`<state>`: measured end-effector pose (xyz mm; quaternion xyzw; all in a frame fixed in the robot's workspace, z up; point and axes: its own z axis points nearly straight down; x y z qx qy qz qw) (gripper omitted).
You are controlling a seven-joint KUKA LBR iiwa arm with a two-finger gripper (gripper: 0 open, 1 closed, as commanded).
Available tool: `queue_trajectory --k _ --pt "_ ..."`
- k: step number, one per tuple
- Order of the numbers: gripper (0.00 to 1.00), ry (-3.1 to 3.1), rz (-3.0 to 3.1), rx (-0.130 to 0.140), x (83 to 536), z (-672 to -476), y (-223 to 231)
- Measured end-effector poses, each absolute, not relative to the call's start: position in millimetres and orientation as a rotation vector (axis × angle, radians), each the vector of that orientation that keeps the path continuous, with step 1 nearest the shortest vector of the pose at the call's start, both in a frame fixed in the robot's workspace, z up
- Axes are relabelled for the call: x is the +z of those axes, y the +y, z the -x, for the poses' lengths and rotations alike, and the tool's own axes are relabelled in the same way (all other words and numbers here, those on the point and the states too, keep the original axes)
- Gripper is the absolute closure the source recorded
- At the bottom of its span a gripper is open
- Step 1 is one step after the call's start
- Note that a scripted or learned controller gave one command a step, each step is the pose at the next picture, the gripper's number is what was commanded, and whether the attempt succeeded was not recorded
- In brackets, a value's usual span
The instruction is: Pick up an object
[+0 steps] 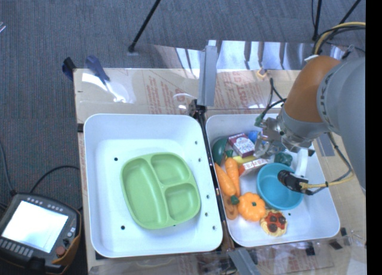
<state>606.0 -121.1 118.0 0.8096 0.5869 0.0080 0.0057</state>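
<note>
The gripper (pixel 270 142) hangs low over the right bin (pixel 322 217), above the near-left cluster of toys; whether its jaws are released or clenched cannot be told. Just below and left of it lie a small box (pixel 242 144) and two carrots (pixel 228 175), whose long axes run toward the near edge. A blue bowl (pixel 276 189) sits just beside it on the near side, with a small pumpkin (pixel 251 206) and a pizza toy (pixel 273 222) nearer still. The left bin (pixel 101 148) holds a green divided plate (pixel 160 189).
</note>
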Motion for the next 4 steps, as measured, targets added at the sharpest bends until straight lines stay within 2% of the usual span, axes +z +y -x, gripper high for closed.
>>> queue_trajectory --k 1,2,3,4 --pt "1.00 1.649 -2.675 0.008 191 -642.6 -21" --pt "1.00 1.274 -2.872 -0.001 238 -644.4 -60" --pt "1.00 0.615 -3.083 -0.006 231 -640.1 21" --pt "1.00 0.619 -3.085 -0.010 240 -640.3 22"
